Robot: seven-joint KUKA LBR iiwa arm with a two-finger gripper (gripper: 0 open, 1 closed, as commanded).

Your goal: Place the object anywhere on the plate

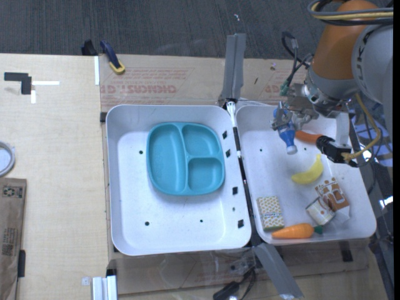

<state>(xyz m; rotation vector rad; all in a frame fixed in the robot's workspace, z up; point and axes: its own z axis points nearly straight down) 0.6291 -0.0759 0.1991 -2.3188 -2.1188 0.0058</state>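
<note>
Overhead, the gripper hangs over the right bin.
Whether its jaws are spread or pressed together cannot be told; the banana lies just beside it, the blue plate well apart.

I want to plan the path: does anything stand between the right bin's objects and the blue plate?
Yes. The raised walls where the two bins meet lie between the banana and the blue plate. The plate's compartments hold nothing.

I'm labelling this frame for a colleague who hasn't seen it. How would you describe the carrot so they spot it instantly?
Look in the right-hand white bin, along its near edge. The carrot lies there on its side, just below a small tan box. It is the only bright orange piece with a green tip.
</note>
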